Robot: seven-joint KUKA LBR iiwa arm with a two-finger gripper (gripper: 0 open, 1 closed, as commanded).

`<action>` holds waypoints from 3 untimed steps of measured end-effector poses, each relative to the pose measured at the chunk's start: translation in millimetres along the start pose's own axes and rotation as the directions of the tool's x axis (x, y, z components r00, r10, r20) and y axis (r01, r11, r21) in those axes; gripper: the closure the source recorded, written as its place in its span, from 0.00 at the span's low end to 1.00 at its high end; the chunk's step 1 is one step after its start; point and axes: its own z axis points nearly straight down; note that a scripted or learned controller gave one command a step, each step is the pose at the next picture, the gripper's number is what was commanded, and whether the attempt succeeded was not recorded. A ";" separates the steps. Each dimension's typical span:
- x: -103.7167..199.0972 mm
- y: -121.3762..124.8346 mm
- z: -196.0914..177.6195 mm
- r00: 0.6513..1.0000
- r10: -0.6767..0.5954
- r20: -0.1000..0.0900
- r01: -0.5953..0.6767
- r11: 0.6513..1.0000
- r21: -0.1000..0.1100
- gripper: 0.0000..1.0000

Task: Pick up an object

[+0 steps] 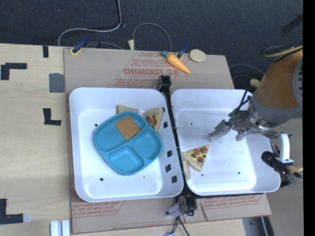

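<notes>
One pizza slice point(197, 157) lies low in the right bin point(246, 183), and your gripper point(219, 130), fingers apart and grasping nothing, hovers just above it, so you are mid-approach and must next descend onto it.

Robot lab / test bench, not a home. Signs: grey-orange arm point(278, 90) reaching over two white bins point(78, 132) w/ toy food, i.e. pizza slice point(197, 157), carrot point(177, 63), blue tray point(129, 144). Bins sit on printed cardboard point(142, 69) clamped to a plywood bench point(29, 146) w/ black tape marks; loose cables point(118, 14) over dark carpet point(206, 14).
</notes>
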 end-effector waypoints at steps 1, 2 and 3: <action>46.2 2.5 107.7 1.000 -0.002 0.005 0.002 1.000 -0.005 0.00; 31.7 -19.5 101.2 1.000 0.000 0.002 0.000 1.000 -0.011 0.00; 29.6 -37.3 101.2 1.000 -0.001 0.004 0.001 1.000 -0.013 0.00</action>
